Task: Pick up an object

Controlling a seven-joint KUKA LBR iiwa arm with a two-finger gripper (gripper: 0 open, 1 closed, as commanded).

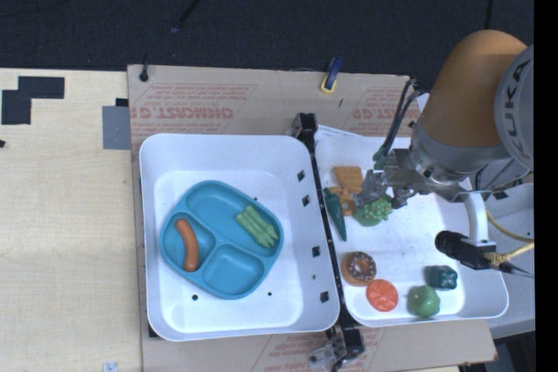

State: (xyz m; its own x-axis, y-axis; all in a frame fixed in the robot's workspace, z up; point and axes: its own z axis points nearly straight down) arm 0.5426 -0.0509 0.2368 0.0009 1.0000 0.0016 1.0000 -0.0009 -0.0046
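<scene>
With the gripper (377, 196) low over the green broccoli-like piece (373, 212) near the right bin's (488, 305) far-left corner, jaw state I cannot tell, you should centre on it, clear of the cracker (347, 179) and dark green pepper (336, 216), before lifting.

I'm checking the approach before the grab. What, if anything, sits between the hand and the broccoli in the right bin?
Nothing visible does. The hand is right over the broccoli. The cracker and green pepper lie beside it, to its left in the camera view, not in the gap.
</scene>
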